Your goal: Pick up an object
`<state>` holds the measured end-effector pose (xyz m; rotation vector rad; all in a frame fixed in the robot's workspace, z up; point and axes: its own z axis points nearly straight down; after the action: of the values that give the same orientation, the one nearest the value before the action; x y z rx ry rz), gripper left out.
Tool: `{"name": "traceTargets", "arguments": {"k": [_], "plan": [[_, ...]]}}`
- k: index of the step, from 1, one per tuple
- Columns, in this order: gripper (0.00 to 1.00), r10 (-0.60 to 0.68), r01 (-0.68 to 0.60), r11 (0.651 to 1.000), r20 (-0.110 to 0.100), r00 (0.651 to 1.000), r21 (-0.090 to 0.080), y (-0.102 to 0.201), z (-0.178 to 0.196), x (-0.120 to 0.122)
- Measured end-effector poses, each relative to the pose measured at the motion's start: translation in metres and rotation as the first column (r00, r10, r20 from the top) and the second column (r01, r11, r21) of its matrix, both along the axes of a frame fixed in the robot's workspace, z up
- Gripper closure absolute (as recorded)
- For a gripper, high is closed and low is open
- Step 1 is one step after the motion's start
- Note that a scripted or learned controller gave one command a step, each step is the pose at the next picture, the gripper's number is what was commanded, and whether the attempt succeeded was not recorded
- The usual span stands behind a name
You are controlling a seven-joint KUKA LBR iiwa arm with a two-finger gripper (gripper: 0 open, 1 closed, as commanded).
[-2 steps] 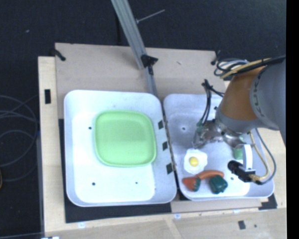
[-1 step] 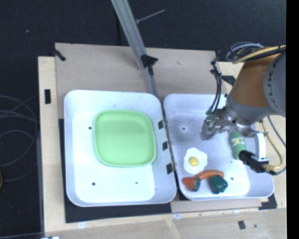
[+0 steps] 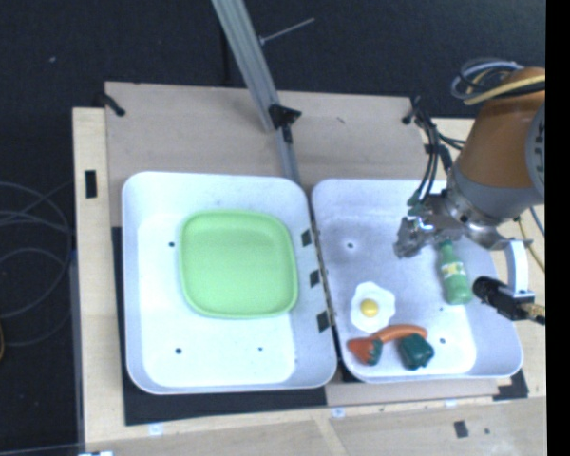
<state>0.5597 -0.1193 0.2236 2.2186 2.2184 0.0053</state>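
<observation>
My gripper hangs over the upper middle of the right bin, beneath the orange-banded wrist. A green bottle lies just to its right and below, close to the wrist. A toy fried egg rests below the gripper. Near the bin's front edge sit an orange carrot-like piece, a red piece and a dark green piece. Nothing shows between the fingers from this angle.
The left bin holds a light green square plate. A grey metal pole slants down from the top to the divider between the bins. Cables loop at the arm's upper right.
</observation>
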Motion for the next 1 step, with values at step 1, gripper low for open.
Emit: {"name": "traceTargets", "arguments": {"k": [1], "plan": [[1.00,-0.001,0.001,1.000,0.001,1.000,-0.001,-0.0098,0.0569,-0.0019]]}}
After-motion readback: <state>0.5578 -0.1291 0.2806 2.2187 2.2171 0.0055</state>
